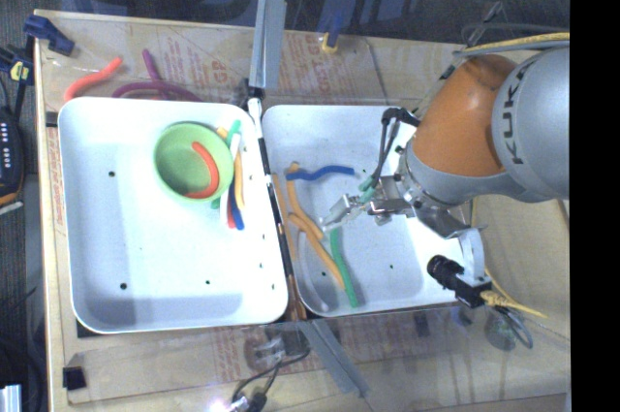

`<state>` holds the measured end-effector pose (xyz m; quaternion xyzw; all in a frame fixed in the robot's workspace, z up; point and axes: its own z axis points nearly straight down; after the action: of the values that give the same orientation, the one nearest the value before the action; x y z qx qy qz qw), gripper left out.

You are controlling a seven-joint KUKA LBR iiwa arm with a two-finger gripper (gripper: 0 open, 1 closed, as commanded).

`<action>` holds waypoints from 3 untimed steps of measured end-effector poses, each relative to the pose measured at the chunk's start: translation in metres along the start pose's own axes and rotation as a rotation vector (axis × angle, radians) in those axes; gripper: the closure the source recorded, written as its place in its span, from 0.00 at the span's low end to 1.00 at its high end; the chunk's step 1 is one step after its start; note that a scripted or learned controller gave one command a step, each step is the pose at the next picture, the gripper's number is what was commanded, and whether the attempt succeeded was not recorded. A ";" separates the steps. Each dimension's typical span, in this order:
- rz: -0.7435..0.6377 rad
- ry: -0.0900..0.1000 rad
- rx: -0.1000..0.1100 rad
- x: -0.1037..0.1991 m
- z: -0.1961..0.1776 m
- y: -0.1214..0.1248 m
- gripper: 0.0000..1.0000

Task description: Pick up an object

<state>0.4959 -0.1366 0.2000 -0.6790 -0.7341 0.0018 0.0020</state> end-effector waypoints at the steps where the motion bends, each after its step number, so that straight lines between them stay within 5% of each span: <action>1: -0.079 -0.006 -0.008 0.024 0.077 -0.011 0.00; 2: -0.076 -0.008 -0.008 0.008 0.105 0.003 0.00; 3: -0.084 -0.008 -0.010 0.008 0.094 0.004 1.00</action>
<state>0.4988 -0.1282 0.1057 -0.6475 -0.7620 0.0011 -0.0043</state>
